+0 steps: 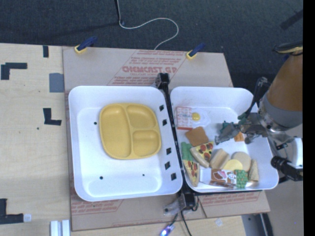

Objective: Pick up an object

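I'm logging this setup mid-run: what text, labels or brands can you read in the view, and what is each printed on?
"CHEMCAST GP", red print on the brown board under the bins; the smaller red lines around it are too blurred to read.
White card with red print in the right bin: too small to read.
Packet at that bin's near edge: print unreadable.

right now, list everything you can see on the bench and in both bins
white bins: 2, white, side by side on the cardboard sheet
divided plate: 1, yellow, middle of the left bin
toy food pile: several pieces, mixed colours, near half of the right bin
fried egg card: 1, white with yellow yolk, far left corner of the right bin
clamps: 2, blue and yellow, far edge of the cardboard
cable: 1, white, on the dark floor beyond
arm: 1, grey and orange, right side
end effector: 1, dark, over the right bin
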Available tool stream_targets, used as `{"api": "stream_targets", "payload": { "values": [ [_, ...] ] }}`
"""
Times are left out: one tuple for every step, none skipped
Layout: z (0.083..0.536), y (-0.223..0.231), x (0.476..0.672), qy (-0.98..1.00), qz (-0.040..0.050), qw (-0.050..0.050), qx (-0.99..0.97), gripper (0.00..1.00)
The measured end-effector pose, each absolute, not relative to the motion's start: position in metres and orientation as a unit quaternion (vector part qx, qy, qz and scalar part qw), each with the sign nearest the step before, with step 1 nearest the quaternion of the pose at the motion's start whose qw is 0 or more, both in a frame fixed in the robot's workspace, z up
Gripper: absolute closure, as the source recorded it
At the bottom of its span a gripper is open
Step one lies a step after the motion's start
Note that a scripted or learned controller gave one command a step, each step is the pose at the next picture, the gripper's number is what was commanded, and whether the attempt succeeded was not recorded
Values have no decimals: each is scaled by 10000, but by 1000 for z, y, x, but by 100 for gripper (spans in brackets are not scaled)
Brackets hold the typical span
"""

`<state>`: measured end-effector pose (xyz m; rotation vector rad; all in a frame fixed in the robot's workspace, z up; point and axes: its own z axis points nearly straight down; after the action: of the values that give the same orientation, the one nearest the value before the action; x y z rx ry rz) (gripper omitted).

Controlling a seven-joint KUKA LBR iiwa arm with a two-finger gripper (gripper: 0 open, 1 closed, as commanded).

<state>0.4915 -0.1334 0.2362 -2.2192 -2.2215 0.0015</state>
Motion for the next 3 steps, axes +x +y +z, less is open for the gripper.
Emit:
{"api": "stream_targets", "payload": {
  "values": [
    [79, -113, 533, -7074, -15, -9, -7068, 0],
    [98, -112, 534, -7076, -38, -3, -7066, 100],
    [97, -112, 533, -7074, -31, 4, -7068, 0]
  ]
}}
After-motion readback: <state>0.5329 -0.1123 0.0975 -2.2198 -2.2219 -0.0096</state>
